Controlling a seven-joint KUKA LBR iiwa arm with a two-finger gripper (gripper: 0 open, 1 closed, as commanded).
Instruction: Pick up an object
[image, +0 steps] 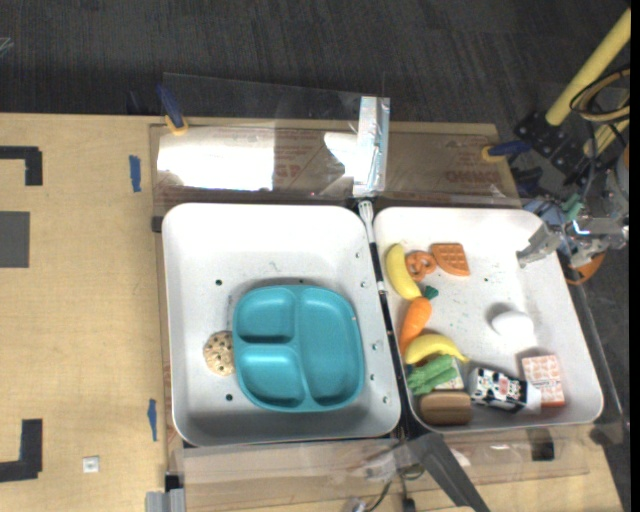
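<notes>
Arm (590, 215) at the view's right edge, jaws pointing left, state unclear

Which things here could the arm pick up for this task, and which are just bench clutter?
Job candidates, right bin: two bananas, carrot, waffle piece, white lump, pink box, green vegetable; left bin: cookie, teal divided plate.

Just lying about: clear plastic sheet, blue tape marks.

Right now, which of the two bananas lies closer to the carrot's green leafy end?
The upper banana, curving along the right bin's left wall, almost touches the carrot's green top. The lower banana sits below the carrot's orange tip.
</notes>
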